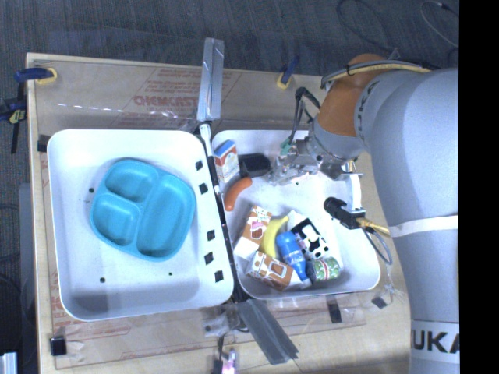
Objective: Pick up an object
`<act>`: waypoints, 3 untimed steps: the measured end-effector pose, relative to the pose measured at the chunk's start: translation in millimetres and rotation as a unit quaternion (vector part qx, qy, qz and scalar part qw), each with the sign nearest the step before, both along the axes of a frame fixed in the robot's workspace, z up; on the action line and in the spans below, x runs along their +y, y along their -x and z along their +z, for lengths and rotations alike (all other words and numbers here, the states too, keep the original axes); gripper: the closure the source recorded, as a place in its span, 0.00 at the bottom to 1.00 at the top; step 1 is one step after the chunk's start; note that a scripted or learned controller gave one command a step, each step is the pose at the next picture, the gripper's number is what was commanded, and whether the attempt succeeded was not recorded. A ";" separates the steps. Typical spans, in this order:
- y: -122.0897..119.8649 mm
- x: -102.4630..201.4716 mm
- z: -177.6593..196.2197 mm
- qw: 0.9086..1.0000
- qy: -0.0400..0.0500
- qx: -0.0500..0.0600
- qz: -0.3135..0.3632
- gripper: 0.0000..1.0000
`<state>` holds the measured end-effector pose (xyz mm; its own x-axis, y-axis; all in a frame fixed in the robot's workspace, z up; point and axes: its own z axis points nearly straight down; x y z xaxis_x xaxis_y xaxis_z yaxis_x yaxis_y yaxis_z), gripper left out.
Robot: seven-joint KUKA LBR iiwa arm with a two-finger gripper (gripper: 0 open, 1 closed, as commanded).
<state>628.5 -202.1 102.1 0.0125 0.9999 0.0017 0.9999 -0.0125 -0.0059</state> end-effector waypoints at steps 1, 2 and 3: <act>-0.1 0.6 -0.2 1.000 0.000 0.000 0.001 0.00; -24.5 -6.7 -8.7 1.000 -0.002 0.010 -0.026 0.00; -24.2 -4.4 -2.6 1.000 -0.002 0.012 -0.024 1.00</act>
